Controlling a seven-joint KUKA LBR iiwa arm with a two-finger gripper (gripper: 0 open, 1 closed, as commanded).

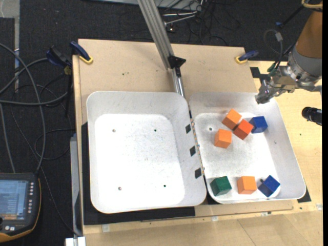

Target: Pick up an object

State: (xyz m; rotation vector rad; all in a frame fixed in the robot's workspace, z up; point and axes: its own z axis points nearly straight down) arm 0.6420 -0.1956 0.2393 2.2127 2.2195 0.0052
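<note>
Left bin (102, 111) bare white. Over in the right bin (287, 152), blocks scattered: a green cube (221, 185), an orange cube (223, 138), another orange cube (232, 119) up top, a red-orange one (243, 129) touching a blue cube (259, 124) (corner to corner). Near the front rim, orange (246, 184) and blue (269, 185). The gripper (264, 95) hovers above the far-right corner, seemingly carrying nothing; whether it's spread or closed, can't tell.

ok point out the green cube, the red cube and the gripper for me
green cube (221, 185), camera view, on its top face
red cube (243, 129), camera view, on its top face
gripper (264, 97), camera view, at its tip over the right bin's far rim
</note>
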